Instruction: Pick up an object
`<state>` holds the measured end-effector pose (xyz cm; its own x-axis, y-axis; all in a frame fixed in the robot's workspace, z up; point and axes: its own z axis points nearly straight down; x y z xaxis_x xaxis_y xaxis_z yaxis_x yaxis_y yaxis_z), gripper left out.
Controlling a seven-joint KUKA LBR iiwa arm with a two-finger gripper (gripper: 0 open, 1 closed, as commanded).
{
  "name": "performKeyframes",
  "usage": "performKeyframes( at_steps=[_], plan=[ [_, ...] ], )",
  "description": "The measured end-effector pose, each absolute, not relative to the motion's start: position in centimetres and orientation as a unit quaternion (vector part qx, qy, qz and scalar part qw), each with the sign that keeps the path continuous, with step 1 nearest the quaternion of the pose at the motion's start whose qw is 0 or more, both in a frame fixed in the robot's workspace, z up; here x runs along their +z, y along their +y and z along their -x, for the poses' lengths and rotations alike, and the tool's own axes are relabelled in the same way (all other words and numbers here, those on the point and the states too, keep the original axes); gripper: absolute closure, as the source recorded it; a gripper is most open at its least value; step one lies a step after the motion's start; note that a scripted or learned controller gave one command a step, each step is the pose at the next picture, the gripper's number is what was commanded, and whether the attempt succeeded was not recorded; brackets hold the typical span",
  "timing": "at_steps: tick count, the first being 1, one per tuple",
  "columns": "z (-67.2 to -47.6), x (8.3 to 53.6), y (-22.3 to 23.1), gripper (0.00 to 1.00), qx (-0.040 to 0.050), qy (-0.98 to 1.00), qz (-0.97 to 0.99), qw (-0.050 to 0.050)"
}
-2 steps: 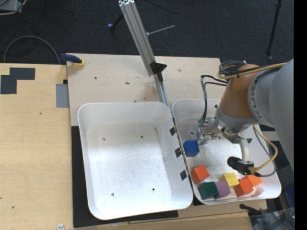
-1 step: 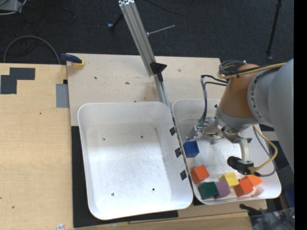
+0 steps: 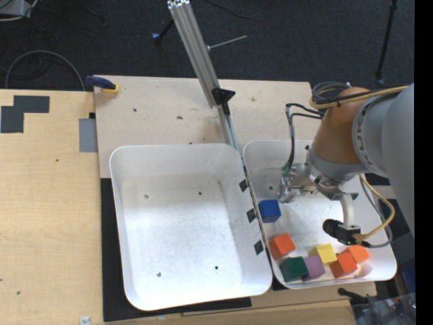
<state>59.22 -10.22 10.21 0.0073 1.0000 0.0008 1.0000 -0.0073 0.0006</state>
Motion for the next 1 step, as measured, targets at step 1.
performKeyframes(
  at_steps=[1],
  plan=[
    [-59.19,10.15,-10.24,0.00,-0.0002,-0.704,0.710,0.000]
  ],
)
